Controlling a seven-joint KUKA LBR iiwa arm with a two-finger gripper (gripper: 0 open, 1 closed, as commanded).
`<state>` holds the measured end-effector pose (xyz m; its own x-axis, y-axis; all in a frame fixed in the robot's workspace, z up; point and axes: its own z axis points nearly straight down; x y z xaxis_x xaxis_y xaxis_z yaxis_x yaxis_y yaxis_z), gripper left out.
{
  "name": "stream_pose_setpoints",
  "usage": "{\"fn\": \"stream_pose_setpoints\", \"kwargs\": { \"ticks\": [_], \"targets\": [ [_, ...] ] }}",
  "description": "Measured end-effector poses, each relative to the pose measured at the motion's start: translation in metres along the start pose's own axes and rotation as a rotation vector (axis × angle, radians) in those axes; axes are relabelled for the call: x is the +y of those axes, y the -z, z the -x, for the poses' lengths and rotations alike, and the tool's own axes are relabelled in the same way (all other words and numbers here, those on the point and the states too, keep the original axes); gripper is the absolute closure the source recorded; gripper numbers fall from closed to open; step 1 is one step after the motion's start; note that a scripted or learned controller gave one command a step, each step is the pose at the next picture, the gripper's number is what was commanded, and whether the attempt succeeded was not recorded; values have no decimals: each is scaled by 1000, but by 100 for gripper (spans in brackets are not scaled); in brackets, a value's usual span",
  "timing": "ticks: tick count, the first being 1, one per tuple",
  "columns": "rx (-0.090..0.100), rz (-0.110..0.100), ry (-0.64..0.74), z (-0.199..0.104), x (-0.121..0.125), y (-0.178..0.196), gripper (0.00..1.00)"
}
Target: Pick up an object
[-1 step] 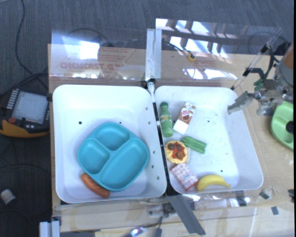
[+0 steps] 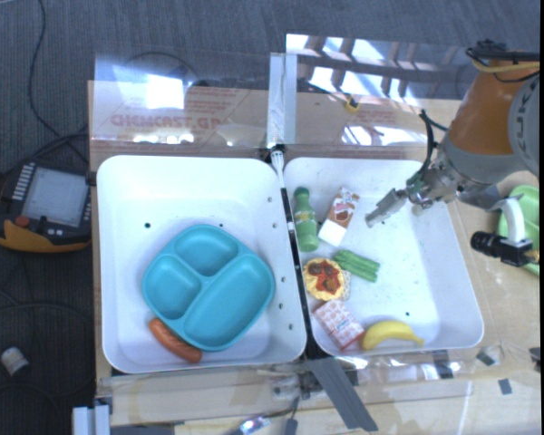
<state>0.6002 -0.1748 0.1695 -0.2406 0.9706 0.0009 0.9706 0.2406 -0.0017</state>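
My gripper [image 2: 374, 217] hangs over the upper middle of the right bin [image 2: 453, 270], pointing down and to the left, with nothing seen in it. Just left of its tip lies a small red and white carton [image 2: 338, 217]. A green bottle [image 2: 303, 217] lies along the bin's left wall. Below the carton are a green pod-like piece [image 2: 357, 265], a round toy pizza [image 2: 325, 278], a pink and white packet [image 2: 337, 323] and a yellow banana [image 2: 390, 335] near the front wall.
The left bin [image 2: 127, 198] holds a blue divided plate [image 2: 208, 285] with an orange-red sausage [image 2: 174, 341] at its front edge. Right of the bins, outside them, stands a green and white object [image 2: 523, 208]. The right bin's right half is bare white floor.
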Motion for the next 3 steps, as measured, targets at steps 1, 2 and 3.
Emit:
{"fn": "stream_pose_setpoints", "kwargs": {
  "ticks": [1, 2, 3],
  "targets": [
    [-5, 7, 326, -52, -16, -78, 0],
    [-1, 10, 327, -54, -14, -70, 100],
    [-3, -1, -100, -109, 32, 30, 100]
  ]
}}
